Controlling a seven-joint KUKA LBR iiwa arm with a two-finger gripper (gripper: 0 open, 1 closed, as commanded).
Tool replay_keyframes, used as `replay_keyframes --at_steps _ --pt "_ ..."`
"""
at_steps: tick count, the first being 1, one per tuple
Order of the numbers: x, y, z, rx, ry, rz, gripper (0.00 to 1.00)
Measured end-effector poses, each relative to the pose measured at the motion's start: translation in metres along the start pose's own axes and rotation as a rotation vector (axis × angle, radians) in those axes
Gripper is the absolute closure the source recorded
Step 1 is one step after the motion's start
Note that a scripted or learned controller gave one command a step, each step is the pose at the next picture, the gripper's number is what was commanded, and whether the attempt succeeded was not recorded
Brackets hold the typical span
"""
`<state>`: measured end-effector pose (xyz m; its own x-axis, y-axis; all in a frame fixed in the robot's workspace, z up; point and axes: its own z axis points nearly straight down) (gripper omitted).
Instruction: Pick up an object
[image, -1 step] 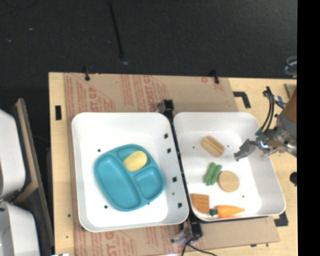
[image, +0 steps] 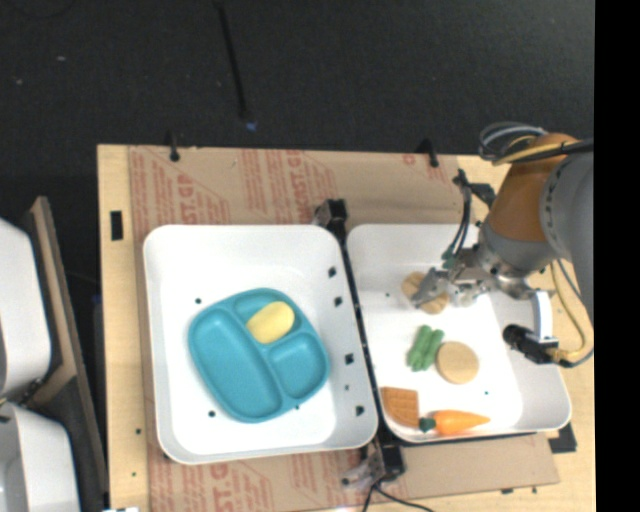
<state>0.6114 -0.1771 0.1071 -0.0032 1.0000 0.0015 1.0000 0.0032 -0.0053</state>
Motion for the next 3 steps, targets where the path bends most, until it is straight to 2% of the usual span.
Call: replay_keyframes --at_steps 1,2,3 --pt "0.046 0.06 0.007 -0.006 0.0 -0.001 0.0" --pt "0.056 0.009 0.006 -0.006 -0.002 0.004 0.0" --pt "0.028 0.022 0.006 -0.006 -0.002 0.005 0.0"
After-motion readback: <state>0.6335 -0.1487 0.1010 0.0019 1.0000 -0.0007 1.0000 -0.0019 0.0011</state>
